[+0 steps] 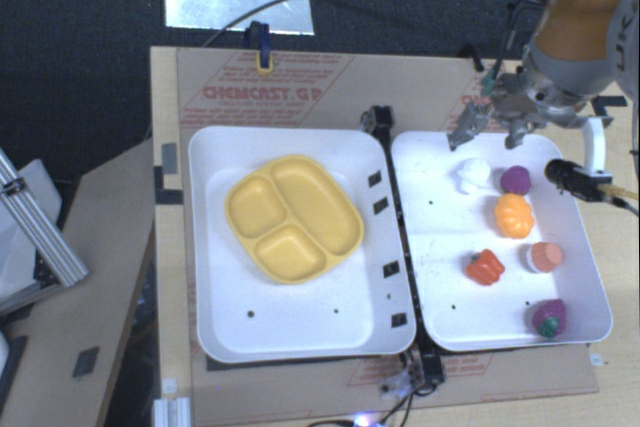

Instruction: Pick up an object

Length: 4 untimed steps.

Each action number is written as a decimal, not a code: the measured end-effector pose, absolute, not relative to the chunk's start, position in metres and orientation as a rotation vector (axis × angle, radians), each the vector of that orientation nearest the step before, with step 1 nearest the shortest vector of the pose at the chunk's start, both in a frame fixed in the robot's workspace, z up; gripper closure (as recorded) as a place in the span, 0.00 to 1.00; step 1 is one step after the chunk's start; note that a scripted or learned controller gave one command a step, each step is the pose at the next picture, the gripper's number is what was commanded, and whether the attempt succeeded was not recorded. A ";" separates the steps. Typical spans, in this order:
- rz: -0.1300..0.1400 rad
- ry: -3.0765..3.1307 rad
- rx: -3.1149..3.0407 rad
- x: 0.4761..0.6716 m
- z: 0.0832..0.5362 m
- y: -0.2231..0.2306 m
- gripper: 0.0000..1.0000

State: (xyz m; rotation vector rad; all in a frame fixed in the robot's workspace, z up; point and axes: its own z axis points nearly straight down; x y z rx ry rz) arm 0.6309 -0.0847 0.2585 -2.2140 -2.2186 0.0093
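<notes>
Six small toy objects are lying in the right-hand shallow white bin (440, 315), and none of them is sitting between the fingers, so the pick looks not yet done. The two-finger gripper (492, 127) is hanging over the far rim of that bin, with its jaws spread apart and nothing between them; one dark finger (465, 128) is pointing down toward the small white lumpy object (472, 175) just below it. Beside that are lying a round purple toy (516, 180), an orange pumpkin-like toy (513, 216), a red pepper-shaped toy (485, 267), a pink-and-white cylinder (545, 257) and a purple-and-green piece (548, 317). A yellow three-compartment plastic plate (292, 217) is resting in the left-hand white bin (220, 315). Judging from this, the descent, the closing and the lift are all remaining.
</notes>
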 end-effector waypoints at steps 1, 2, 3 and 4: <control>-0.002 -2.226 -2.218 0.633 0.265 -0.085 0.00; 0.000 -2.227 -2.216 0.641 0.221 -0.082 0.00; 0.003 -2.221 -2.219 0.632 0.170 -0.088 0.00; 0.001 -2.221 -2.220 0.626 0.125 -0.084 0.00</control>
